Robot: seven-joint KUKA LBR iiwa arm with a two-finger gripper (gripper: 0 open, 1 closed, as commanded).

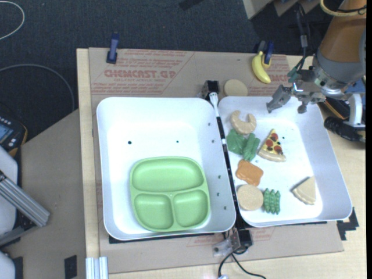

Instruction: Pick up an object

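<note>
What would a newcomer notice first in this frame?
Probably the green divided tray, lying alone in the left bin. Next, the scatter of toy food in the right bin, including a pizza slice. The gripper hangs open over that bin's far edge, holding nothing, with a banana outside on the board.

Right bin (325, 156) held toy food lying flat: pizza slice (272, 146), green leaf (243, 145), orange piece (249, 171), round cracker (250, 197), sandwich wedge (305, 190).

Below me, dark blue carpet (70, 22) surrounds my brown board-covered worktop (168, 74); a white cable (14, 7) loops across the carpet.
</note>
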